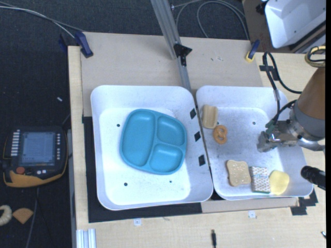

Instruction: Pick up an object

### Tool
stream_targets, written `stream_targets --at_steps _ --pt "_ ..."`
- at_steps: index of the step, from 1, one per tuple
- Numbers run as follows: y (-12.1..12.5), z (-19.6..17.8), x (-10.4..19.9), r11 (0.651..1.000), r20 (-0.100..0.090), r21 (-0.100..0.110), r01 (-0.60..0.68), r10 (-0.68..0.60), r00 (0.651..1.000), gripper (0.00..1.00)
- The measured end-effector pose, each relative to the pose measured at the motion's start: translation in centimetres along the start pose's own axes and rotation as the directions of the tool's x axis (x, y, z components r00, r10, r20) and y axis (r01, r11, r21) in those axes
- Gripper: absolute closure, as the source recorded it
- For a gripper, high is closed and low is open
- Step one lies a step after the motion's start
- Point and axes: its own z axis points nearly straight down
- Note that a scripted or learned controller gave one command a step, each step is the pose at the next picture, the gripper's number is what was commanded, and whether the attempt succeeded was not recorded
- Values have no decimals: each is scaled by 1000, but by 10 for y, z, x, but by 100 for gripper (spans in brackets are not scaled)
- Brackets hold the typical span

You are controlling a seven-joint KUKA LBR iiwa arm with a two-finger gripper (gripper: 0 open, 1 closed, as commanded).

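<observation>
The right bin holds several small food items. A tan bread piece lies at its left wall, with a small orange pretzel-like ring just below it. Near the front sit a toast slice, a green-edged patterned sponge and a pale yellow lump. My gripper hangs over the right side of this bin, above bare floor, apart from every item. Nothing shows between its tips.
A blue divided plate lies in the left bin. A metal pole slants across the bench behind the bins. Cables trail along the arm. A teach pendant rests off the bench at left.
</observation>
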Motion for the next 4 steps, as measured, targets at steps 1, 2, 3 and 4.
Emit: stream_targets --at_steps 1,2,3,4 --pt "2 -47 0 1000 1 -1 -1 1 1000 100" --pt "16 -36 51 1000 -4 8 3 -3 1000 100" --pt "27 -38 101 1000 -3 5 4 -4 1000 100" --pt "21 -38 150 1000 -4 9 4 -4 1000 100"
